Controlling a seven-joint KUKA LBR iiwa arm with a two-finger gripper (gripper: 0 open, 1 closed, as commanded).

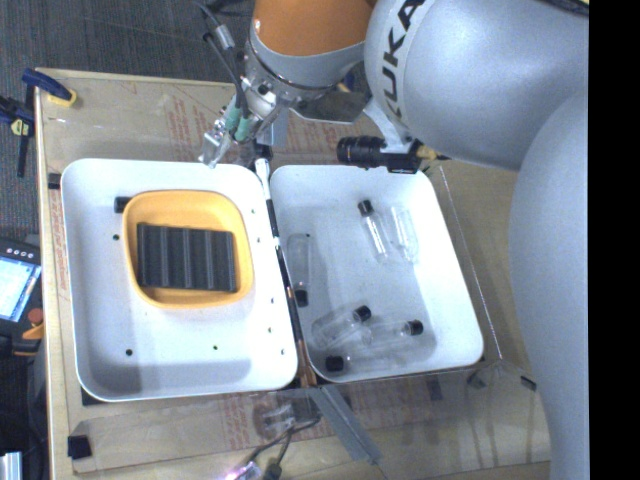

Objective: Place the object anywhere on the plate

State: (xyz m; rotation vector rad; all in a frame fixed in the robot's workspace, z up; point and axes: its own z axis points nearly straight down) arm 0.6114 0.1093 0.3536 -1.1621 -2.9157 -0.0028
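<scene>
Readable only at one o'clock: black letters "KUKA", partly cut off, running slantwise up the grey arm casing (440,58).

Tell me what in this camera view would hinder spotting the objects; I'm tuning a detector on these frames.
In the camera view, the clear plastic vials with black caps almost vanish against the right white bin; a soft shadow darkens the left white bin near its front; the big grey arm looms close and slightly soft; the yellow plate with dark ribbed insert stands out sharply.

Blue clamp (52,86) top-left on bench (130,118); handheld screen (18,286) at left edge.
</scene>
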